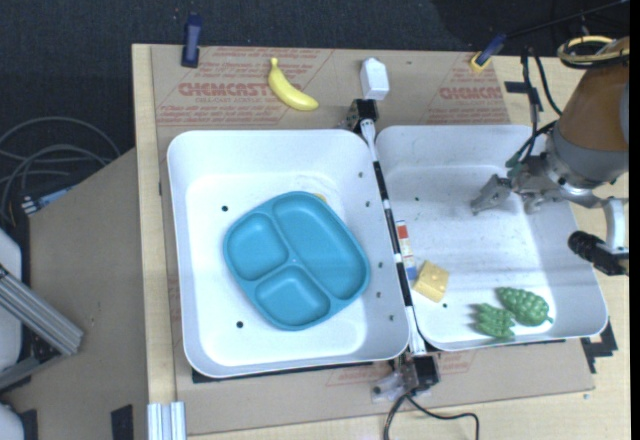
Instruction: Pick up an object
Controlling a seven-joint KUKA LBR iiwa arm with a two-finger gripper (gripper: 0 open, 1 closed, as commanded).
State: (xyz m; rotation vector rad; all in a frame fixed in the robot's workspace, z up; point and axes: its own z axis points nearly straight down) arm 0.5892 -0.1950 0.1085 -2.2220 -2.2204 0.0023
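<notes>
Nearest, green grapes (512, 311) and a yellow block (432, 281) lie in the right bin (455, 168). A blue tray (294, 259) fills the left bin (190, 178). Farther, the claw (497, 193) hovers spread, gripping nothing.

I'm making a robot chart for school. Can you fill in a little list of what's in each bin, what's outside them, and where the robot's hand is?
left bin: blue tray with three sections
right bin: yellow block near the divider, green toy at the front
outside the bins: banana on the bench behind the left bin
gripper: over the right bin, toward its back
holding anything: nothing seen between the fingers
</notes>
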